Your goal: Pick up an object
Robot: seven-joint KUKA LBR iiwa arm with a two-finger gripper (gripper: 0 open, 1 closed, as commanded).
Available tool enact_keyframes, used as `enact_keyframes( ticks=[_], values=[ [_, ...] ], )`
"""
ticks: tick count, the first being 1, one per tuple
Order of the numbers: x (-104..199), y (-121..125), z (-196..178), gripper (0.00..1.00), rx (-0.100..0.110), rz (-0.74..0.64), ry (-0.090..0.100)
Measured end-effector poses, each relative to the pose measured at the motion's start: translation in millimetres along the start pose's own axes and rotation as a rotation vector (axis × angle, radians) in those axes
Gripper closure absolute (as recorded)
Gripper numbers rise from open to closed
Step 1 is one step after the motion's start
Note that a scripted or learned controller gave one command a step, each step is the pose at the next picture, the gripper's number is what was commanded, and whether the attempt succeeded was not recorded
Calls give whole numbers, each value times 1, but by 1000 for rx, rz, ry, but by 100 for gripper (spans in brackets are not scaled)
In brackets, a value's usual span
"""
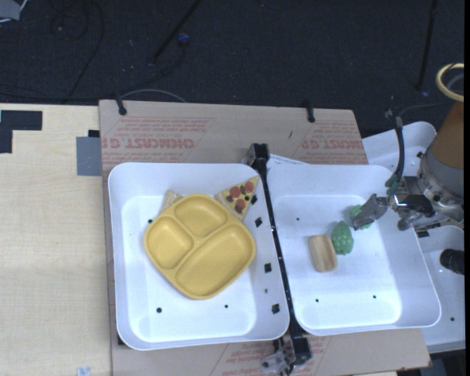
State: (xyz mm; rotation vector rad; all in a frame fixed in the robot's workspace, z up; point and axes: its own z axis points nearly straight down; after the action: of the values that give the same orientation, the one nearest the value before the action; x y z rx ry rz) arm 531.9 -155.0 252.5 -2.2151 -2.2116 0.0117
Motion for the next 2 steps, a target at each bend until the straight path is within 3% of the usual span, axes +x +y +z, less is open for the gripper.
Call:
enact_keyframes(
  ticks=[1, 2],
  values=[
    [0, 2, -5, 0, -10, -2, -2],
    [-6, 0, 41, 0, -5, -1, -1]
  ],
)
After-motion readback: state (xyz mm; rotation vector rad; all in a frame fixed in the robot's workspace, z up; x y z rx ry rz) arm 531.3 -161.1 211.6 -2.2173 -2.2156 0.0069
